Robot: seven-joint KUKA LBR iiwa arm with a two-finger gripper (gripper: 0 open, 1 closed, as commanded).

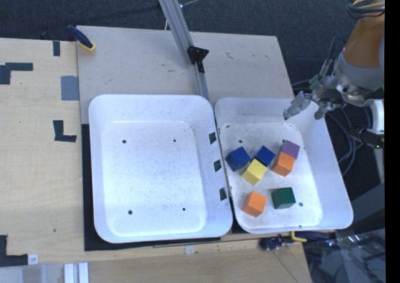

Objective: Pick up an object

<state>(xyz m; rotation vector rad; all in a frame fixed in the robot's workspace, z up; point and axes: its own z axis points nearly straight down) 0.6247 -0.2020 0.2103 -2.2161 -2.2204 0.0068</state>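
Note:
Several small blocks lie in the right bin [330, 195]: two blue blocks [237, 158] [265, 154], a yellow block [254, 171], a purple block [290, 148] touching an orange block [283, 163], a second orange block [254, 203] and a green block [283, 197]. My gripper [307, 109] hangs over the bin's far right corner, above and behind the purple block. Its fingers stand apart, open, with nothing between them.
The left bin [150, 169] sits beside the right one. A slanted metal bar [178, 19] runs down to the gap between the bins' far edges. A blue and yellow tool [81, 38] lies at the bench's far left. Cables hang at the right.

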